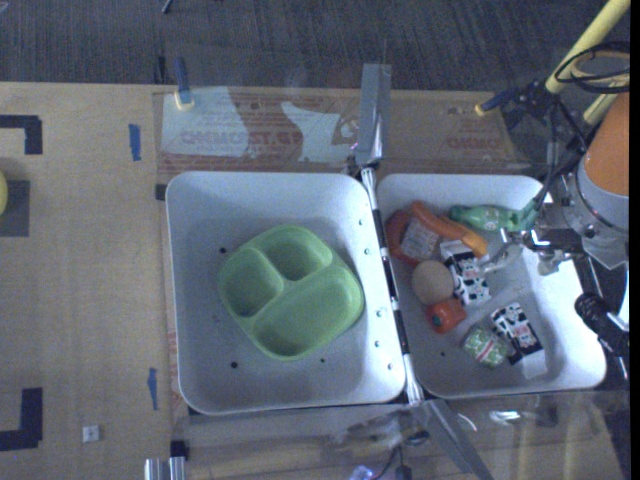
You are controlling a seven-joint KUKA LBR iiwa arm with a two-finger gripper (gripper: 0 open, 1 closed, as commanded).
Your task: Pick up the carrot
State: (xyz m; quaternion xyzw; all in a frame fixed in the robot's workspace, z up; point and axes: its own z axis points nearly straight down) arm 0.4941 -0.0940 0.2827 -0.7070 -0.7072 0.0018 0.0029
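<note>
Dark carpet behind, plywood bench (80,298) in front with blue tape marks, two white bins side by side. Left bin (200,368) holds a green divided plate (290,290), nothing else in it.

Right bin (570,368) has the clutter: carrot (452,227) lying at a slant near the back left of the bin, its lower end touching or overlapping a red packet (412,240). Green bottle (486,216) just behind the carrot's upper end. Beige egg-like ball (432,281) in front of the packet, small red-orange piece (446,315) below that, two black-and-white cartons (466,273) (516,328), and a green-and-white ball (484,346) near the front.

Arm comes in from the right. Gripper (500,258) sits low over the right bin, just right of the carrot's upper end and beside the upper carton. Fingers: can't tell whether they're spread or closed, metal is too blurred against the white bin. Nothing visibly between them.

Progress, my read: approach phase only. Carrot is on the bin floor, not lifted, not gripped. Left to do: line up across the carrot, close on it, lift clear. Neighbours are tight, so the bottle and packet could get nudged or caught in the grasp.
</note>
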